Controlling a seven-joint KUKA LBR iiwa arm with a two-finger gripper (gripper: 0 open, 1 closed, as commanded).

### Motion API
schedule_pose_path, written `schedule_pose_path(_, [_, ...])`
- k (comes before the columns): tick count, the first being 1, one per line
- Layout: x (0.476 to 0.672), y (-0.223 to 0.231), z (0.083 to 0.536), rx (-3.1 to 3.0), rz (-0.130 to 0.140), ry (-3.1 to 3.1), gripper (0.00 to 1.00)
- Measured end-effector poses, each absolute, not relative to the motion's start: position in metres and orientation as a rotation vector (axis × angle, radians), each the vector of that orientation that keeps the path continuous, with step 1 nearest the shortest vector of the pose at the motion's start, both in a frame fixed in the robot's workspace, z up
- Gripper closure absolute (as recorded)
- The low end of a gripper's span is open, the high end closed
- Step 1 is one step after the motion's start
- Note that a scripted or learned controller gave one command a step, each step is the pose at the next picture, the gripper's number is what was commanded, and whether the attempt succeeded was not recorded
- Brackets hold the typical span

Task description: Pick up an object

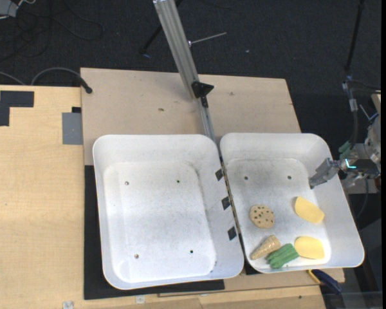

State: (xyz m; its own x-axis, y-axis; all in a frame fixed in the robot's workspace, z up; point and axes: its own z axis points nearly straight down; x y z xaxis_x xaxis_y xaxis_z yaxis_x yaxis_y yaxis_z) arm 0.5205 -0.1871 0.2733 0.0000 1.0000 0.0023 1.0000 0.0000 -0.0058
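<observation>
Gripper [323,172] at right bin's [276,148] right rim — finger state indiscernible; cookie [262,216], two yellow pieces [308,210] [309,248], green item [282,256] below.

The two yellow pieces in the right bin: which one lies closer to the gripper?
The upper yellow piece, just below the gripper. The other yellow piece lies nearer the bin's front edge, beside the green object.

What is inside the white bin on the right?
The right shallow white bin holds a round speckled cookie, two yellow lumps, a tan cone and a green piece. The green piece covers part of the cone's end.
</observation>
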Motion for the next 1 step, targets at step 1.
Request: schedule_pose_path(1, [0.5209, -0.1878, 0.2747, -2.221, 0.002, -2.218, 0.00])
